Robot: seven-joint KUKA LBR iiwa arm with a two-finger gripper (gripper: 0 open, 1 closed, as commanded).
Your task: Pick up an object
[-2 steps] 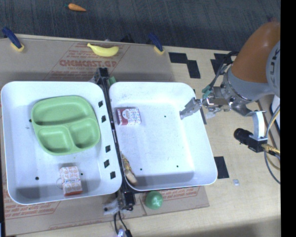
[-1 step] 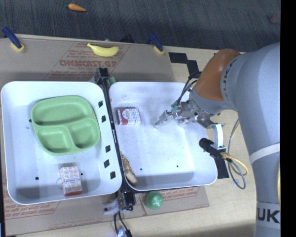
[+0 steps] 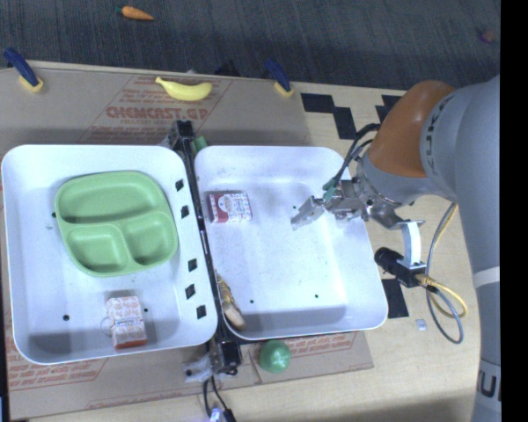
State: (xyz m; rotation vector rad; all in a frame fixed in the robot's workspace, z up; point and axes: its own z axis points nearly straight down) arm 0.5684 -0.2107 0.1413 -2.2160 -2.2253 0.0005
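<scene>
The gripper (image 3: 304, 214) hovers over the right bin (image 3: 330, 310), whether its fingers are apart or together I cannot tell, and a small red-and-white carton (image 3: 228, 207) lies near it toward that bin's left wall with bare floor below. The left bin (image 3: 18, 262) holds a green 3-compartment tray (image 3: 116, 222) and another small carton (image 3: 126, 319); the cardboard above reads CHEMCAST GP (image 3: 145, 112), beside a yellow banana (image 3: 184, 88)

Dark grey carpet (image 3: 246, 25) covers the floor beyond the desk (image 3: 427, 359). The desk is pale wood, with a brown cardboard sheet (image 3: 114, 104) clamped to it by blue clips (image 3: 22, 70).
</scene>
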